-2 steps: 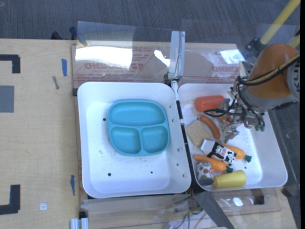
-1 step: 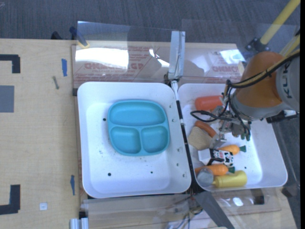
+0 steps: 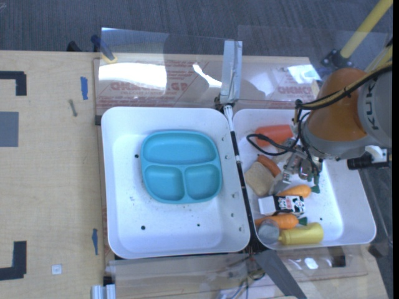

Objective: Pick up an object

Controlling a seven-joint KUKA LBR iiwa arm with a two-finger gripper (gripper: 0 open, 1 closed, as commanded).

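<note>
While arm reached in from right, end effector (image 3: pixel 298 172) hung over right bin (image 3: pixel 355 226); grip state could not be told. Toy items lay clustered there: orange carrot (image 3: pixel 287 220), yellow piece (image 3: pixel 304 233), tan block (image 3: pixel 259 179). Left bin (image 3: pixel 118 185) held blue divided plate (image 3: pixel 181 166).

A robotics lab: 2 white bins (image 3: pixel 118 185) on a taped plywood bench (image 3: pixel 43 167).
</note>
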